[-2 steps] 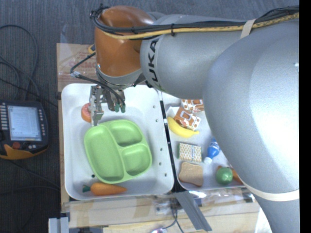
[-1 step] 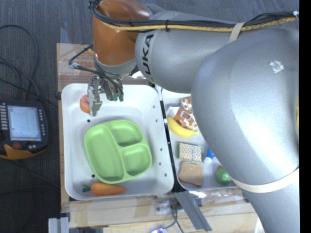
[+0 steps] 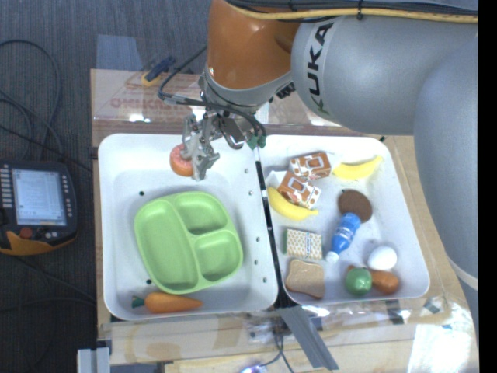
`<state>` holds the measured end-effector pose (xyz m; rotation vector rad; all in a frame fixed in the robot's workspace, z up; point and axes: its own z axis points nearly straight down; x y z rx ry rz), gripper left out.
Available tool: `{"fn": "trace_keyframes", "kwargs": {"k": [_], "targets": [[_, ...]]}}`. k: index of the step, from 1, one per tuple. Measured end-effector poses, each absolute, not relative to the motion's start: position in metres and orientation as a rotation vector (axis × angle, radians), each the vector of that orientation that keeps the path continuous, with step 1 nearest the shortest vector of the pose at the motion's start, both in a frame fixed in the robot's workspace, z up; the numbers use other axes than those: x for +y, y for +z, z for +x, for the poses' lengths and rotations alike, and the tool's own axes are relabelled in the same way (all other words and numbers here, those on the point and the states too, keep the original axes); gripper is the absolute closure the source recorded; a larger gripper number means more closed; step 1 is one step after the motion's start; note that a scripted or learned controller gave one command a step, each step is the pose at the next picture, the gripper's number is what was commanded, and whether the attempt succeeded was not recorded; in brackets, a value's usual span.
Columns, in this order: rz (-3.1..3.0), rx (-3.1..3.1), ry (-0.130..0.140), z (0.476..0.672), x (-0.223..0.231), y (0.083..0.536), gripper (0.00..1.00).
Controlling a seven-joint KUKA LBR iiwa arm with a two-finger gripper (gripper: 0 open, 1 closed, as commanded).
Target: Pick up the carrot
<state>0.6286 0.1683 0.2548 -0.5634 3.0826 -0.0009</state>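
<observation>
The carrot (image 3: 167,303) is orange with a green stub at its left end. It lies flat along the front wall of the left bin (image 3: 116,200), just below the green plate. My gripper (image 3: 200,152) hangs far from it, at the back of the left bin. It sits right beside a round orange-red fruit (image 3: 180,161), on that fruit's right side. The arm's orange band and grey body hide the bench behind the gripper.
A green three-compartment plate (image 3: 189,242) fills the middle of the left bin. The right bin (image 3: 408,208) holds two bananas, patterned blocks, a blue bottle (image 3: 344,235), a cracker, bread, an egg and other toy foods. A handheld pendant (image 3: 35,204) lies to the left of the bench.
</observation>
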Motion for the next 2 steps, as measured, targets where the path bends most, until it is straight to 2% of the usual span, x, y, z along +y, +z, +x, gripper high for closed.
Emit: {"fn": "trace_keyframes", "kwargs": {"k": [1, 2], "targets": [[-1.238, 2.885, 0.005, 0.668, 0.224, 0.216, 1.0], [-1.23, 2.877, 0.01, 0.669, 0.225, 0.229, 1.0]]}}
